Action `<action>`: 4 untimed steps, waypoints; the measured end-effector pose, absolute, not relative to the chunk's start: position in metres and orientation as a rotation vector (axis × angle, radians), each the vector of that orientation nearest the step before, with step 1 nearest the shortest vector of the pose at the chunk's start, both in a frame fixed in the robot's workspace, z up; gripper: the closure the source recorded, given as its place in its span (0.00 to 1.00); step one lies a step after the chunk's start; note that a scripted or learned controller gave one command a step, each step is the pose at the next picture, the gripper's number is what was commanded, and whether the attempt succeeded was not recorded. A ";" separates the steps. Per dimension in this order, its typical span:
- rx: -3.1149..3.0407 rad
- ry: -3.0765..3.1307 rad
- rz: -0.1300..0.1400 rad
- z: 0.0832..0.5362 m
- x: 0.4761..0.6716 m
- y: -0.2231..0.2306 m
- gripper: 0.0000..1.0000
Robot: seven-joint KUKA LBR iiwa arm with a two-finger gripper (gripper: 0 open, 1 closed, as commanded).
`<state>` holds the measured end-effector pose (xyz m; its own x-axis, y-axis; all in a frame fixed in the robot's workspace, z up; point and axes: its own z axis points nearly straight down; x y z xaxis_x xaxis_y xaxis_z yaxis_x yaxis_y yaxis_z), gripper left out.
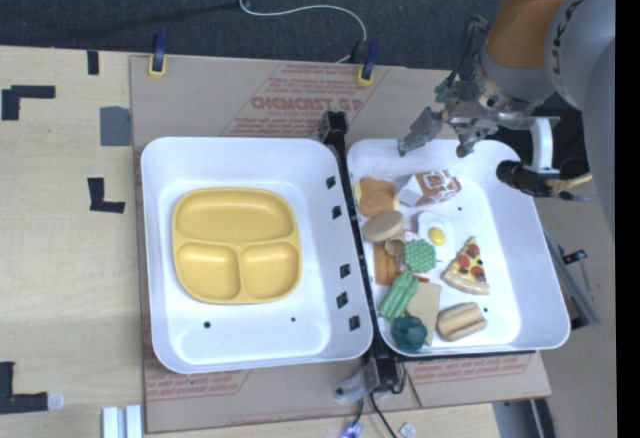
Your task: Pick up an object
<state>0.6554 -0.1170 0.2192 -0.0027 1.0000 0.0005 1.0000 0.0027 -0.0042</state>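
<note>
At the near edge of the right-hand shallow white bin, a dark green round toy and a brown hot-dog-shaped toy are seen, with a green ridged vegetable toy beside them. Further in, a pizza-slice toy lies toward the right wall, and a fried-egg toy and a tan round bread toy are found mid-bin. A red-and-white packet is placed near the far edge. In the left-hand shallow white bin, a yellow three-compartment plastic tray is centred. Above the right bin's far edge, the grey two-finger gripper is held with fingers spread apart, nothing between them.
</note>
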 end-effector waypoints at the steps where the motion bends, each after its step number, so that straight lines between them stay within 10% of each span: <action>1: -2.229 -2.236 -0.016 0.116 0.658 -0.107 0.00; 4: -2.221 -2.224 0.005 0.083 0.669 -0.100 0.00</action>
